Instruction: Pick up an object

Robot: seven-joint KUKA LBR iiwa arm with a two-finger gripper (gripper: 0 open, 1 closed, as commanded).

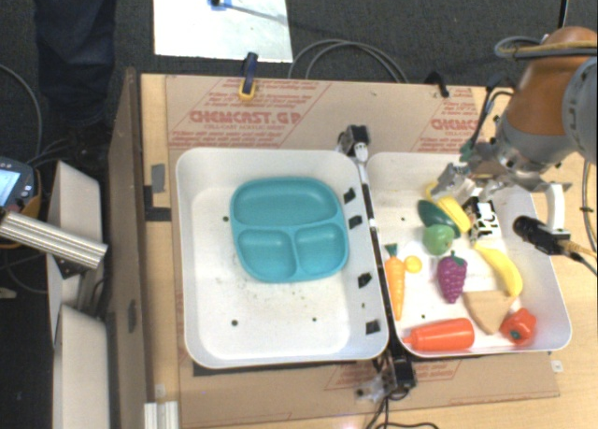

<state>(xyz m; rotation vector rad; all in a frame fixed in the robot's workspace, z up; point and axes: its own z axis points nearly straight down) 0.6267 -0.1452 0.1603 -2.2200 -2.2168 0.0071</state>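
The right bin [553,273] holds several toy foods: a carrot [395,283], a green round fruit [437,237], a dark green piece [432,211], a short yellow piece [454,214], purple grapes [451,276], a banana [501,268], a long red-orange piece [439,334], a small red fruit [519,325] and a tan slice [485,310]. My gripper [465,181] hangs low over the bin's far side, just above the yellow and dark green pieces. Nothing visibly rests in it.
A teal divided plate [285,229] lies in the left bin [210,324]. A black clip row runs along the divider [366,231] between the bins. A black and white tag [483,217] sits beside the yellow piece. Cables trail at the bench's back.
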